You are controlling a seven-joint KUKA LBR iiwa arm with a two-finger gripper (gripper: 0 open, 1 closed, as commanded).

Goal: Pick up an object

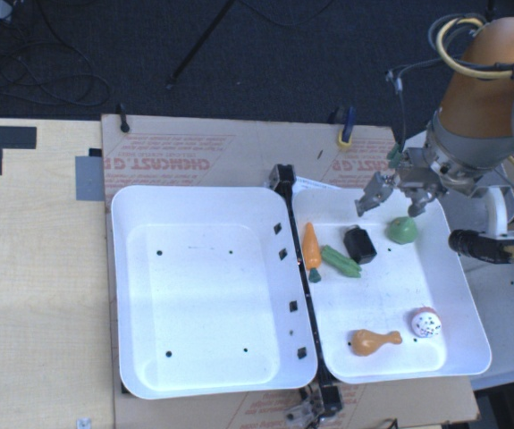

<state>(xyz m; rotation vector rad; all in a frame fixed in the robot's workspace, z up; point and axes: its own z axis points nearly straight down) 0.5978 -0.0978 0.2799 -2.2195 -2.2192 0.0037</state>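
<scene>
My gripper point(392, 203) hangs open above the far part of the right bin point(458, 329), with nothing between its fingers. Just below and right of it lies a green ball point(403, 231). A black block point(359, 244) sits to the lower left of the gripper. Beside the block lie a green pepper-like piece point(341, 262) and an orange carrot point(311, 246) close to the divider. Toward the bin's near side rest an orange drumstick-shaped toy point(373, 340) and a small white spotted ball point(425, 323).
The left bin point(131, 239) stands beside the right one, with a black divider strip point(297, 284) between them. Cardboard lies under both bins. A yellow and blue clamp point(345, 125) stands at the far edge. Wooden tabletop extends to the left.
</scene>
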